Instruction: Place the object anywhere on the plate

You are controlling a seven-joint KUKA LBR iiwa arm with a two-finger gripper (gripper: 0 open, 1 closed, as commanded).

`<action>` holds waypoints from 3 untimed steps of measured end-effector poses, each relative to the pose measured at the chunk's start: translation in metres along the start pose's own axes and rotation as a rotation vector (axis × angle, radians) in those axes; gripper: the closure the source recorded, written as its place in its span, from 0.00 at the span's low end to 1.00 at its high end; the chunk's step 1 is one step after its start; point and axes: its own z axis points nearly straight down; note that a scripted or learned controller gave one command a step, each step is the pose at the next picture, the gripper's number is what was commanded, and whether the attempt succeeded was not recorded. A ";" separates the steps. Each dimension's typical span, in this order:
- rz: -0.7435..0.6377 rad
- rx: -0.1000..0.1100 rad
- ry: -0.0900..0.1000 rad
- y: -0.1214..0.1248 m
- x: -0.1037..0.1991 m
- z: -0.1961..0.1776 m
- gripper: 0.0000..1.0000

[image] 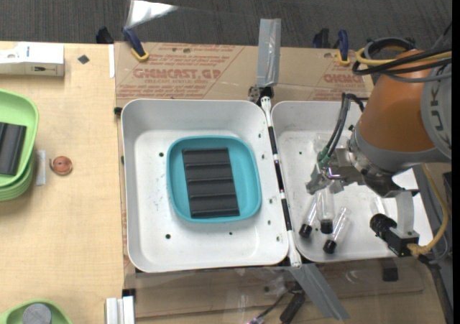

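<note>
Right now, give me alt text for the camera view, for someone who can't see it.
A dark ridged object lies on a teal plate in the left white bin, while the grey-and-orange arm's tool hangs over the right bin.

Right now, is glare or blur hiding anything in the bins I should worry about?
Camera view: lighting is even and soft. The teal plate and its dark ridged object are sharp in the left bin. The gripper reads slightly soft, its fingers pale against the white right bin. Clear tape glints above.
</note>
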 end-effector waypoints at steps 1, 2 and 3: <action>-0.135 0.002 0.000 -0.001 0.085 0.001 1.00; -0.135 0.002 0.000 -0.001 0.084 0.001 0.00; -0.128 0.002 -0.001 0.014 0.175 0.041 0.00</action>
